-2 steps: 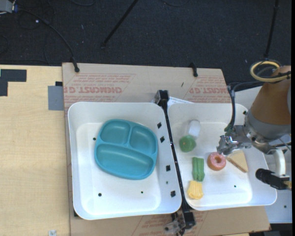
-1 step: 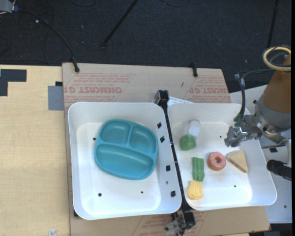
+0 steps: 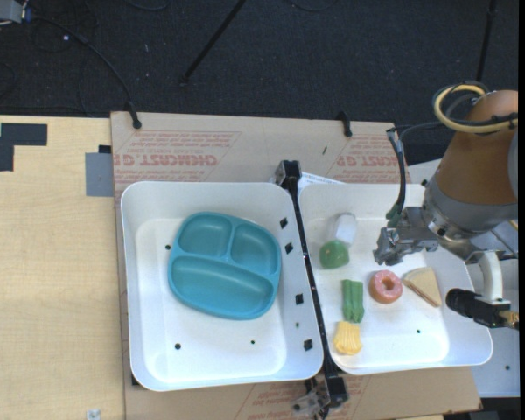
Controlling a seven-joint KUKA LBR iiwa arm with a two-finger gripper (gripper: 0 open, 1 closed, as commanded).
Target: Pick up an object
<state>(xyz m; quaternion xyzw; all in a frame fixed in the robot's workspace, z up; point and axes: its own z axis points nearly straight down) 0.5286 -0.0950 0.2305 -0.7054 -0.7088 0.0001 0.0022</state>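
Hand [image 3: 395,245] above right bin [image 3: 459,350], finger state unclear, pink donut [image 3: 386,286] just below it, apart.

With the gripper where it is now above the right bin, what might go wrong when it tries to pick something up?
1. The gripper hangs just above the pink donut, with the tan wedge close beside it. Coming down, it may likely push one against the other instead of grasping.
2. The green block and yellow piece lie end to end, so a grasp there might disturb both.
3. The green ball is round and could roll away when touched.
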